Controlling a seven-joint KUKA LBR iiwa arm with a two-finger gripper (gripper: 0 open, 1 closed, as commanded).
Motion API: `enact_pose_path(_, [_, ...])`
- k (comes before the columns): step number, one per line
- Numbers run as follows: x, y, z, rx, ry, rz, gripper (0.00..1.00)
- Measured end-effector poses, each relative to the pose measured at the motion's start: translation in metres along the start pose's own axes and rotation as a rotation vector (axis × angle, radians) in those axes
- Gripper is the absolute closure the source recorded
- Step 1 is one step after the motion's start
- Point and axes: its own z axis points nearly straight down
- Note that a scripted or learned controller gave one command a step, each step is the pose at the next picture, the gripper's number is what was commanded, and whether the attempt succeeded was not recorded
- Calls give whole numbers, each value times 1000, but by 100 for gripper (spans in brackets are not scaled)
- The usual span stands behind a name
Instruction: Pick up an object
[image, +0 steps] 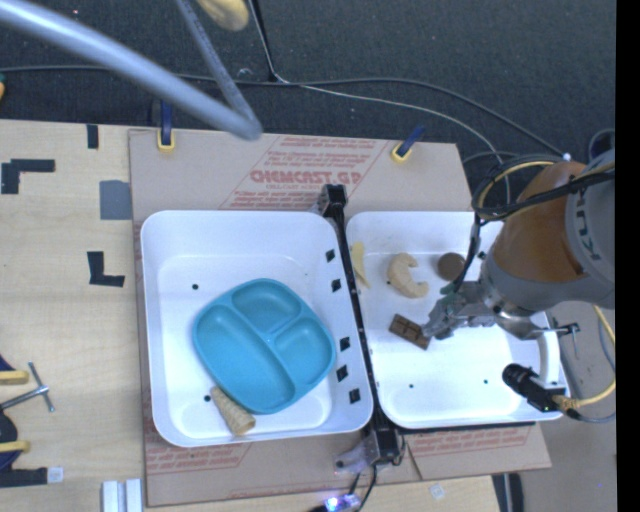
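A cardboard-covered bench (300, 170) fills the middle of the frame and bears two shallow white bins side by side. The left bin (165, 300) holds a blue divided plate (262, 343), with a tan cone-shaped piece (231, 410) touching its lower edge. In the right bin (440, 400) lie a pale curved piece (405, 275), a round brownish object (450, 265) and a small brown block (408, 330). The gripper (438, 325) reaches in from the right and sits just beside the brown block; I cannot tell whether it grips anything.
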Motion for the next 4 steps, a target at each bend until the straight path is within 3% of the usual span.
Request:
enact_pose_path(2, [0,-5,-76,1,0,0,100])
enact_pose_path(4, [119,22,-83,5,3,-8,100])
